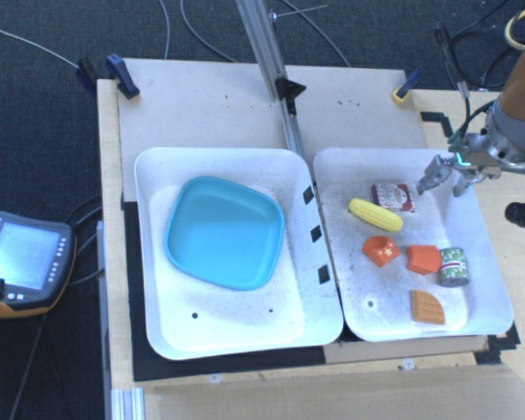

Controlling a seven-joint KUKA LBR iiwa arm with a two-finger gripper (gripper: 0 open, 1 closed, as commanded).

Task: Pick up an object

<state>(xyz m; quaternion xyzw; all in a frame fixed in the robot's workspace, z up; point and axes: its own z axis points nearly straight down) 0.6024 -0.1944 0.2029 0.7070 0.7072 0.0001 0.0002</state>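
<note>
Gripper [446,176]: fingers spread, holding nothing, above right bin [499,278] far edge | nearest target: red-white packet [393,197], touching yellow corn [374,214] | risk: descent may clip both, or miss the packet entirely.

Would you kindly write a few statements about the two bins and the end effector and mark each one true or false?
1. The blue plate lies in the left bin. True.
2. The corn cob lies in the left bin. False: it lies in the right bin.
3. The end effector holds the small can. False: it is above the bin's far right part, apart from the can.
4. The orange block lies beside the can. True.
</note>
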